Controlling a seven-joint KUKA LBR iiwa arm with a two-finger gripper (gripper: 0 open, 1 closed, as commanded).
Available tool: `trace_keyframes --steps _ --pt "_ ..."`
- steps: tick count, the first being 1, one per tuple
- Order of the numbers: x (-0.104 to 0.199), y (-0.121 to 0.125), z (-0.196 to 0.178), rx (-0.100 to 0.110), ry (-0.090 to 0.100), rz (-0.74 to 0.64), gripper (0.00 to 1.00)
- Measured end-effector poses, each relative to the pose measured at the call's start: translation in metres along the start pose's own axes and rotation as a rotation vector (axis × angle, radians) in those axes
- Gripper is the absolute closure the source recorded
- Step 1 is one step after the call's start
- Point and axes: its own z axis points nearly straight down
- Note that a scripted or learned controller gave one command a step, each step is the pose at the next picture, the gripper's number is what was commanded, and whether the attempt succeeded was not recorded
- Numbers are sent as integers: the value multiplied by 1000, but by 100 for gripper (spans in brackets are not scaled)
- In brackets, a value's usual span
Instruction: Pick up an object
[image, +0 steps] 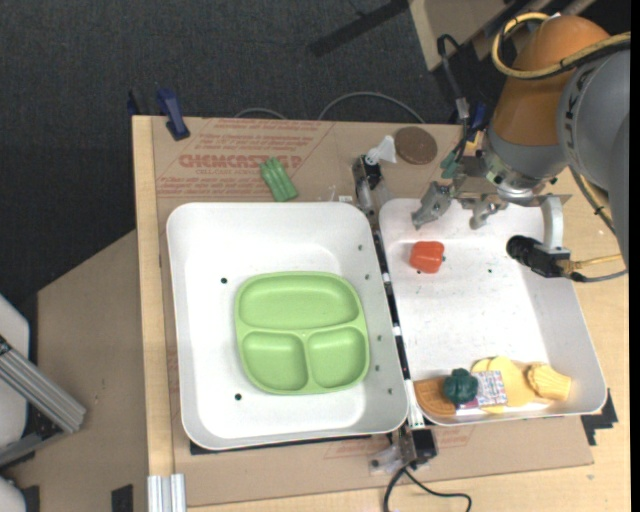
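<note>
so: hand (458, 204) over far edge of right bin (560, 310), fingers spread, nothing between them.
small red object (427, 257) lies loose on the bin floor just near-left of the hand, apart from it. risk, as i judge it: hand sits close to the far wall and the divider where the two bins meet, so a descent off-target could clip the rim or nudge the red piece leftward against the wall, where a finger has no room to get behind it. the piece looks small and rounded; may roll or squirt out on closing. open floor runs right and near of it, best side to approach. clutter at the near edge: dark green toy (460, 386), yellow pieces (535, 382), packed touching, poor pick. left bin (195, 330) holds a green divided tray (300, 332), flat and wide, hard to pinch.
</note>
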Motion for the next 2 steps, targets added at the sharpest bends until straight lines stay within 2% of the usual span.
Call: trace_keyframes --steps 1,2 --pt "-16 -18 102 8 -1 8 0" --pt "-22 19 99 -7 -4 4 0"
